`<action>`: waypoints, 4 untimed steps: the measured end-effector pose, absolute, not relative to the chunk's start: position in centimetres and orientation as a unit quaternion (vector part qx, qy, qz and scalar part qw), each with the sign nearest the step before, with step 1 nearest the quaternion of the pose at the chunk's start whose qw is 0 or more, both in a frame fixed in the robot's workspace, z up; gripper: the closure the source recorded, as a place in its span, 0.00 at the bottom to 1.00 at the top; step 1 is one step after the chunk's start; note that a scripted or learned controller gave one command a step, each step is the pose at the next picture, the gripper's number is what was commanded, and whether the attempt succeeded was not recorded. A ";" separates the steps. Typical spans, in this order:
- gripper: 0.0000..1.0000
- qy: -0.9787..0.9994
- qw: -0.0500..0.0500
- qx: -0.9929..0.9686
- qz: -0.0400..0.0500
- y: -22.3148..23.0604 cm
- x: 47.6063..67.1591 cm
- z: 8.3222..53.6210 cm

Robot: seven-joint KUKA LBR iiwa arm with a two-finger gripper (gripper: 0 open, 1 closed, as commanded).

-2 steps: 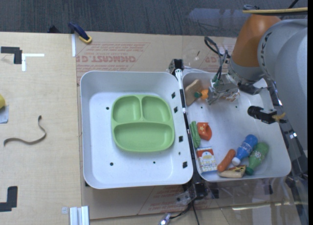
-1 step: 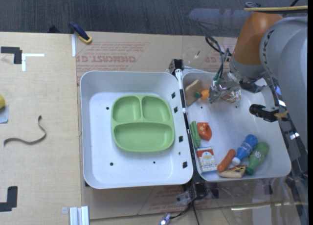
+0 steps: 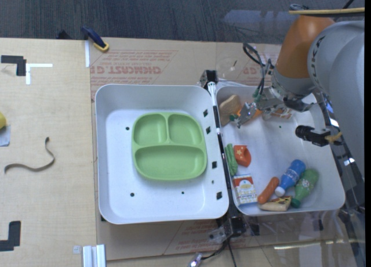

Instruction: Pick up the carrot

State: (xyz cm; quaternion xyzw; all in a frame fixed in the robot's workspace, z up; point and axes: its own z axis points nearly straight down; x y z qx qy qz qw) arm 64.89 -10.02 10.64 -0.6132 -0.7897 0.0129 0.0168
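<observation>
One carrot (image 3: 268,190), two bottles, right bin (image 3: 324,170); one green plate (image 3: 170,146), left bin (image 3: 110,161).

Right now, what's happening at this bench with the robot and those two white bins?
A grey robot arm reaches in over the right bin, its gripper at the bin's far end near a tan bread-like piece. The carrot it is meant to pick up lies untouched at the near end, beside a small carton and a blue bottle. The left bin holds a green divided plate.

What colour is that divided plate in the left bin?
Light green; the plate shows clearly in the camera view.
</observation>
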 end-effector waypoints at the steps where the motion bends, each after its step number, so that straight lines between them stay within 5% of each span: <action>1: 0.00 -0.743 0.008 -0.669 0.007 -10.4 65.4 8.9; 2: 1.00 -0.744 0.004 -0.668 0.007 -10.4 65.6 10.0; 3: 0.00 -0.744 0.003 -0.668 0.006 -10.4 65.6 10.0; 4: 1.00 -0.746 0.002 -0.666 0.007 -10.4 65.7 11.0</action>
